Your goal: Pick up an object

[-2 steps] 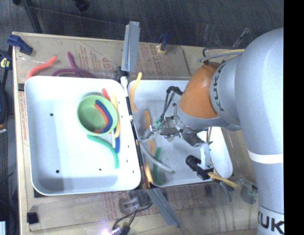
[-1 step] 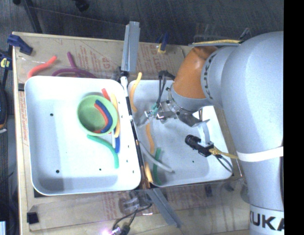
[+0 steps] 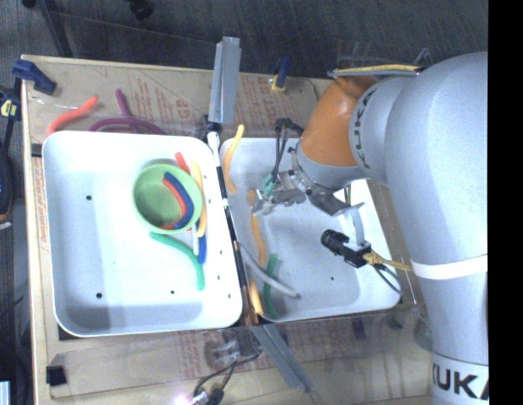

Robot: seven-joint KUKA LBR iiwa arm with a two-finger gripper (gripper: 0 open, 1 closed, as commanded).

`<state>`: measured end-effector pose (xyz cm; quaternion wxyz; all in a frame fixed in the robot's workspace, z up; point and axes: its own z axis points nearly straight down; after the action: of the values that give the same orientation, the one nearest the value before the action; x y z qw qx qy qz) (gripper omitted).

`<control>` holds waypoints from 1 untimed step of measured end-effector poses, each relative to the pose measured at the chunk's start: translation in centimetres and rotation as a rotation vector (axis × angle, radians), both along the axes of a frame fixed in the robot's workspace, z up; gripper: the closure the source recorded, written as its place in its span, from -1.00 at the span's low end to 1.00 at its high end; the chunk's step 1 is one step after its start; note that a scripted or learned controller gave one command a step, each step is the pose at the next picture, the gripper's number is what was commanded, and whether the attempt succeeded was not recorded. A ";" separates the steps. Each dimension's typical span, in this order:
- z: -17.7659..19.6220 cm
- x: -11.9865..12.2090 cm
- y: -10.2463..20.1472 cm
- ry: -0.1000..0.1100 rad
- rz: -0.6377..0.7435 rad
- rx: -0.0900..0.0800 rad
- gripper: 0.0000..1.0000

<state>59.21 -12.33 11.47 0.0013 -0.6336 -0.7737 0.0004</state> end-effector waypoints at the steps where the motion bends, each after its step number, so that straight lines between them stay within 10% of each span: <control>1: 0.0 0.0 0.0 0.000 0.000 0.000 -1.00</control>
<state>59.21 -12.33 11.46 0.0014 -0.6335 -0.7738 0.0004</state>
